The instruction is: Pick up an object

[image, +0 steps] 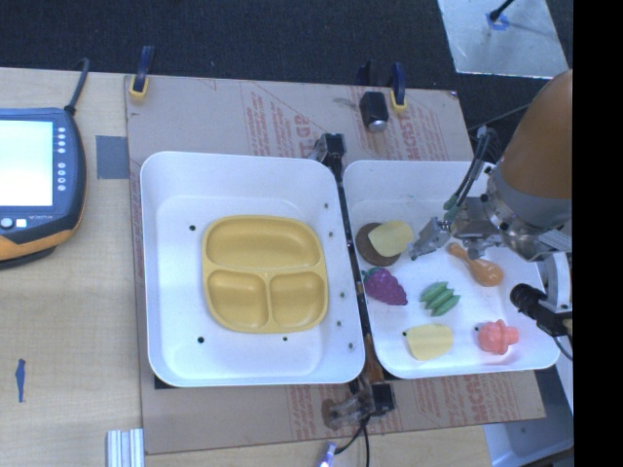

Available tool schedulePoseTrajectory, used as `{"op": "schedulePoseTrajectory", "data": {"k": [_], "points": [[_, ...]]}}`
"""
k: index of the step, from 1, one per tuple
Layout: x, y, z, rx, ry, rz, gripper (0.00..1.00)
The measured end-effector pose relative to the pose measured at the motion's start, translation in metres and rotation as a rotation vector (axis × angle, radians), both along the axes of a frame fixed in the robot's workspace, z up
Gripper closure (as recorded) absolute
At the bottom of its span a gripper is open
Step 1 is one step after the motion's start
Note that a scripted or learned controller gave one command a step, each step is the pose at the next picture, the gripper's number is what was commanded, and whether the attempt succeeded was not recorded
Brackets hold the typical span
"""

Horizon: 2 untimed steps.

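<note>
You had the grey arm with its orange band [541, 139] reaching in from the right over the right white bin [389, 362]. Its jaws [435, 237] hung above the bin's upper middle; whether they stood apart or together could not be told. Just left of them lay a pale yellow piece on a brown round disc [383, 240], close to the bin's left wall. An orange drumstick-shaped toy [477, 265] sat just right of the jaws. A purple grape cluster [385, 286], green pods [439, 297], a yellow wedge [429, 341] and a pink toy [496, 338] lay spread toward the near edge, with bare floor between them. The left white bin [165, 290] held a yellow divided tray [264, 271], with an open margin on all sides.
</note>
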State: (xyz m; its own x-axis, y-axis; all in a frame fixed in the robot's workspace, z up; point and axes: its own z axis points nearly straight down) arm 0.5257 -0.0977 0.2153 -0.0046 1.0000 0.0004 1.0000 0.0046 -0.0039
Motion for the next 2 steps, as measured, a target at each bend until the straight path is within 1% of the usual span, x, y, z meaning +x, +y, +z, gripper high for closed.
{"op": "schedulePoseTrajectory", "data": {"k": [1,2], "points": [[0.035,-0.015,-0.124,-0.001,0.001,0.0,0.0],[0.131,-0.011,-0.123,0.0,-0.003,-0.002,0.0]]}}
